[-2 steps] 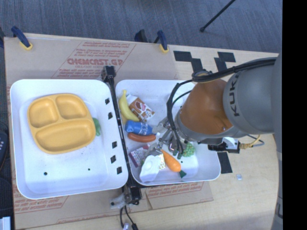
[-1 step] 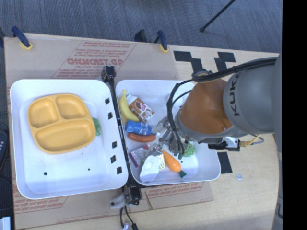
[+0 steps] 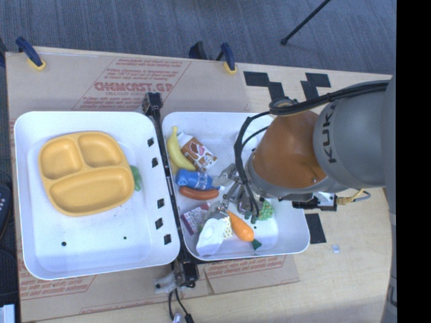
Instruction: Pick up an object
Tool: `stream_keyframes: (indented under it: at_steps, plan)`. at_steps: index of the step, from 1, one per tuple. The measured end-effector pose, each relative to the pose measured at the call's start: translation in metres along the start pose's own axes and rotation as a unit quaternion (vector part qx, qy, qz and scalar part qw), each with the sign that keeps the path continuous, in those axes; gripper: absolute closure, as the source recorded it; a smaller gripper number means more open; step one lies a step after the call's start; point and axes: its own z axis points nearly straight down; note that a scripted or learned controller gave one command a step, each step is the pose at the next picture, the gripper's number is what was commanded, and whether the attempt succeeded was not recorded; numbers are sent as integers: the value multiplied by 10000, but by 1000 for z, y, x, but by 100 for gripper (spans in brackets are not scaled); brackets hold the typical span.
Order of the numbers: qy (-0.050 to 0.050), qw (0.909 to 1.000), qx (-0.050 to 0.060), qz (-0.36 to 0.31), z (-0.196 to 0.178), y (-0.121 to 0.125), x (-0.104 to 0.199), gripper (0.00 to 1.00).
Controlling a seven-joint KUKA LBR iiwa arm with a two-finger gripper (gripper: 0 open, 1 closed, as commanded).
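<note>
The hand (image 3: 232, 197) hangs low in the right bin (image 3: 289, 241), just above the carrot (image 3: 242, 227) and the white carton (image 3: 214, 237) (whether its grip is open or closed I cannot tell). A banana (image 3: 176, 151) and sausage (image 3: 199, 194) lie left of it; the left bin (image 3: 40, 247) carries a yellow tray (image 3: 84, 172).

1. Banana (image 3: 177, 150): yellow, curved, lying far-left in the right bin (image 3: 289, 244).
2. Sausage (image 3: 199, 194): reddish, lying flat, mid-bin.
3. Carrot (image 3: 241, 227): orange, tilted, near side, beside white carton (image 3: 213, 237).
</note>
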Motion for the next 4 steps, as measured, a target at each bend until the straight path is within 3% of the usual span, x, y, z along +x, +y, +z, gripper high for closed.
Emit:
stream_keyframes:
  at_steps: [4]
  plan:
    - [-4, 9999, -6, -167, 0, 1, 0, 0]
